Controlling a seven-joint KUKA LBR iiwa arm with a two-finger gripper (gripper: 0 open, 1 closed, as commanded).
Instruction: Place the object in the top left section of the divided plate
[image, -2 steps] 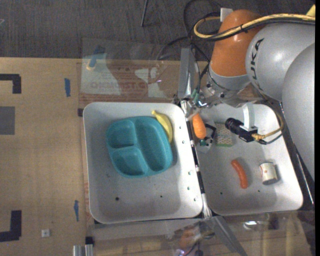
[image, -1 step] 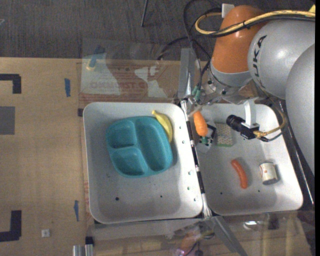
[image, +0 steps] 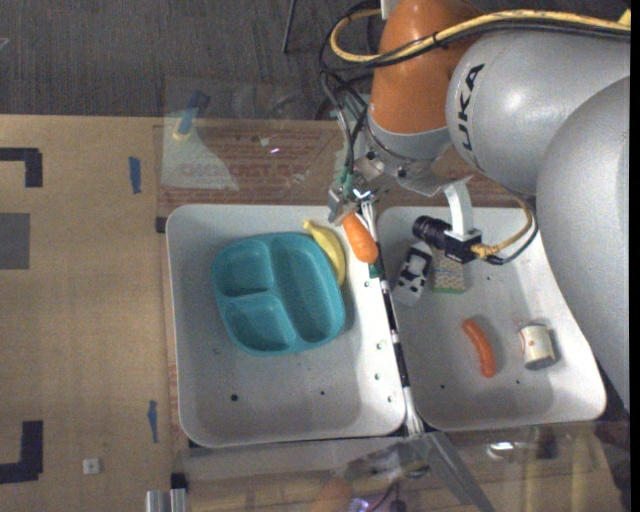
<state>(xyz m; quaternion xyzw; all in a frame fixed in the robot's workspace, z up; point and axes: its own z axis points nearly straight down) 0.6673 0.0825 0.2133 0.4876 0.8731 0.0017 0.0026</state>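
Observation:
A teal divided plate (image: 279, 293) lies in the left bin (image: 200, 390), with three sections. An orange carrot (image: 360, 240) hangs over the wall between the two bins, just past the plate's upper right corner. My gripper (image: 349, 208) stands right above it, and the carrot's upper end sits between the fingers, which are shut on it. A yellow banana (image: 330, 246) lies against the plate's upper right rim, just left of the carrot.
The right bin (image: 500, 400) holds a reddish sausage (image: 480, 347), a small white cylinder (image: 537, 344) and a black-and-white object (image: 410, 275). The arm's wrist and cables hang over the top of both bins.

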